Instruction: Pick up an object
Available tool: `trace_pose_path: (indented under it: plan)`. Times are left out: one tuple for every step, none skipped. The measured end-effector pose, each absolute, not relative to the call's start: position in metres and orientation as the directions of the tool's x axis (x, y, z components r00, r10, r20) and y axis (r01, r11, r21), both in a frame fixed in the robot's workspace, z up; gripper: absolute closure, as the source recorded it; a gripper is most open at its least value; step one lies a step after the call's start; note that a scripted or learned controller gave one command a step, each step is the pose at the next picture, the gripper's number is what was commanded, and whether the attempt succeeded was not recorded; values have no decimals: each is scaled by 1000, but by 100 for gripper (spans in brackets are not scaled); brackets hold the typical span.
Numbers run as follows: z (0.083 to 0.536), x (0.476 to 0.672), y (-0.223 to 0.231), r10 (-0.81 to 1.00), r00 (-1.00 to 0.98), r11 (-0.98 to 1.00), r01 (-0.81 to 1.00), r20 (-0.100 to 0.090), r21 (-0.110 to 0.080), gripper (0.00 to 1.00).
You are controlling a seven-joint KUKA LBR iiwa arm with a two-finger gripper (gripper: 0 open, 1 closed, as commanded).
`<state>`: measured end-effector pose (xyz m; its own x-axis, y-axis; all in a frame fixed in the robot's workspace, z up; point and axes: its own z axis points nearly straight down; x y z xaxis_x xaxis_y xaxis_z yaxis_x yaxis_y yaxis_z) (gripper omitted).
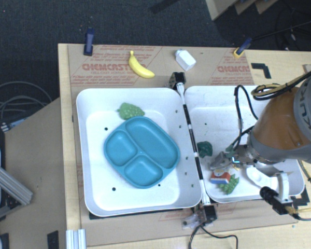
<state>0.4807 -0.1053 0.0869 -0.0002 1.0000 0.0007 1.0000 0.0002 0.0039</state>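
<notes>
Toy pieces (224, 181), red, blue and green, lie in the right bin (217, 100) beneath my gripper (221, 161). Approach step; grip state indeterminate. Next: descend squarely, then close.

Robot lab (cardboard-topped bench (109, 66), cables (13, 105)).

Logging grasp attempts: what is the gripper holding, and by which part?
Cannot be told: the gripper hangs low over small toys in the right bin.
</notes>
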Motion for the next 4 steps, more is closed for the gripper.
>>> trace_pose_path:
  plan:
    - [87,482,-105,1000,1,-1,1000,-1,4,0]
    - [86,480,-105,1000,0,0,1000,0,4,0]
    - [85,480,-120,1000,0,0,1000,-2,4,0]
    - [85,480,-127,1000,-1,1,1000,-1,4,0]
